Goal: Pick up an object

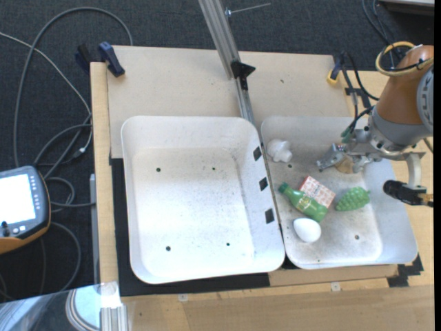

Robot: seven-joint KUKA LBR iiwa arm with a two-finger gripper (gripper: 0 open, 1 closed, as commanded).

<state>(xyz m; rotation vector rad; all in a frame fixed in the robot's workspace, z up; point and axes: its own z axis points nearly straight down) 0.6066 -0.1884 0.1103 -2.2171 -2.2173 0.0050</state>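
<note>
The right bin (396,236) holds several objects. A small white piece (279,150) lies near its far left corner. A green bottle (302,202) lies on its side in the middle, touching a pink patterned box (318,191). Right of the box sits a green bumpy object (352,199), and a white egg-shaped object (307,229) lies near the front. My gripper (339,160) hangs over the far part of this bin, behind the box and the bumpy object, with nothing seen in it.
The left bin (186,198) stands beside the right one, their rims meeting at the middle. A slanted metal pole (219,33) runs down to the bins' far junction. Clamps (110,57) sit at the bench's far corners, with cables behind the arm.
</note>
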